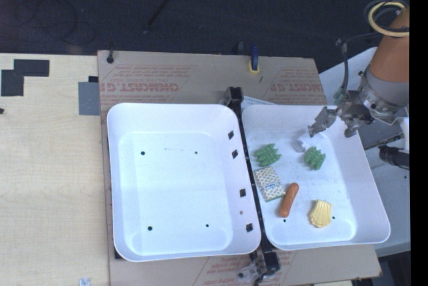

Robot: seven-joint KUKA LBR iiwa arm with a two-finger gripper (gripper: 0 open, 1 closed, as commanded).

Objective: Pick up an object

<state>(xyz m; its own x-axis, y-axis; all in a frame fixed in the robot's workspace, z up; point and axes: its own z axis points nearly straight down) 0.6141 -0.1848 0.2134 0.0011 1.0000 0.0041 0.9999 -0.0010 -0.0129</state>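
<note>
The right bin (374,211) holds several small items. A green leafy piece (267,155) lies near its left wall, and a second green piece (314,158) sits further right. A pale checkered packet (269,183) lies next to an orange sausage-shaped piece (289,200). A yellow ridged piece (321,213) rests near the front. My gripper (336,125) hangs over the back right of this bin, above and just behind the second green piece. Its fingers are spread open with nothing between them.
The left bin (120,144) sits beside the right one, with a black divider with clips (242,171) between them. Both rest on a cardboard sheet (174,81). A cable and hardware (394,154) lie by the right bin's outer edge.
</note>
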